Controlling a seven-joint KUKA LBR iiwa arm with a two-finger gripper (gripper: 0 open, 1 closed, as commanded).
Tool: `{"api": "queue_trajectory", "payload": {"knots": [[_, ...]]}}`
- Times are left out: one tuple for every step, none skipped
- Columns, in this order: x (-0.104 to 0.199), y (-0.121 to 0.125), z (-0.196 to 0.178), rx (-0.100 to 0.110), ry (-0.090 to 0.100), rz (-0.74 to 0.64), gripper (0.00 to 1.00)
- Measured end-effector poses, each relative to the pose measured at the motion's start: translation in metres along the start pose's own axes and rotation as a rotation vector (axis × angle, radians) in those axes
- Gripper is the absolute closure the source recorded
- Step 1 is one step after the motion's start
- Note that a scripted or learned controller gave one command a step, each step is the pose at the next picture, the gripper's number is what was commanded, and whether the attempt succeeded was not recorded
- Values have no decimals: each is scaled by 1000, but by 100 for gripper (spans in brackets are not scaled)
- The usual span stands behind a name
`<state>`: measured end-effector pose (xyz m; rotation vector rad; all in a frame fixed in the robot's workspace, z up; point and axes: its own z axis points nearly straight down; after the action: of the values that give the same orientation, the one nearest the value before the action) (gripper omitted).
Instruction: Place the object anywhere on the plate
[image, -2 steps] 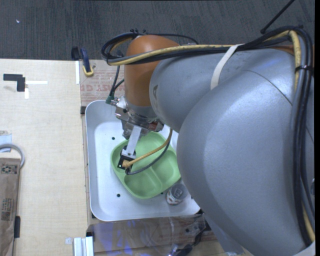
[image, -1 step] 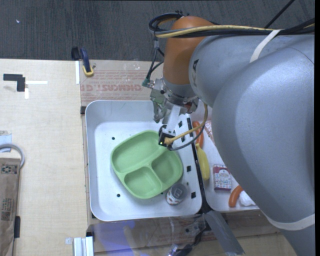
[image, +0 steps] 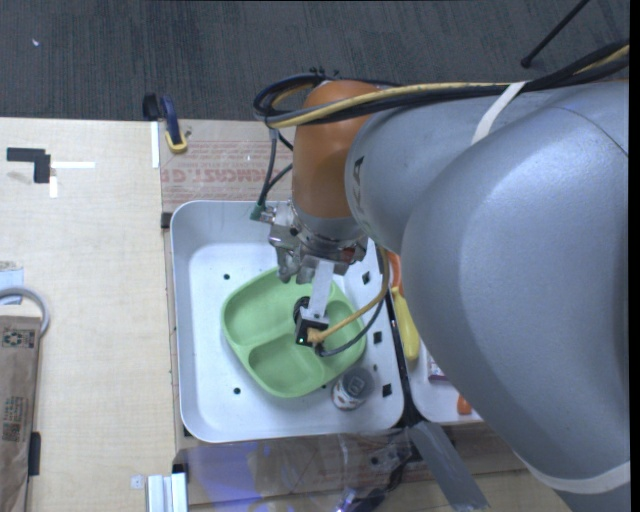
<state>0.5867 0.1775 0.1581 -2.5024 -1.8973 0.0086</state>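
- The tool (image: 300, 268) hangs over the far part of the green divided plate (image: 262, 325), which lies in the left bin (image: 200, 330); the wrist hides its tip, so I cannot tell whether it is apart or together; nothing can be seen held in it.
- The likeliest task thing is the small round grey object (image: 350, 390); it stands on the bin floor just beside the plate's near right rim, seemingly touching it, and not on the plate; by my reading the placing is not yet done.
- That object sits in the tight gap between the plate rim and the bin's right wall; a descent there could land on the rim and tip the plate, or push the object against the wall rather than close round it.
- It looks round and smooth; an off-centre grip may squeeze it out sideways, and it could roll across the bin floor.
- The plate is probably light and loose in the bin; a brush from the tool could slide it, so a release aimed at its present place would miss; a release onto the raised divider could leave the object tilted or send it over the rim.
- The bulky arm (image: 520, 250) covers most of the right bin (image: 428, 395); if the intended thing lies there, I cannot judge it.
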Motion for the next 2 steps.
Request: {"api": "queue_trajectory", "payload": {"knots": [[-24,30,0,-2,0,-91,100],[-11,16,67,-3,1,-430,100]]}}
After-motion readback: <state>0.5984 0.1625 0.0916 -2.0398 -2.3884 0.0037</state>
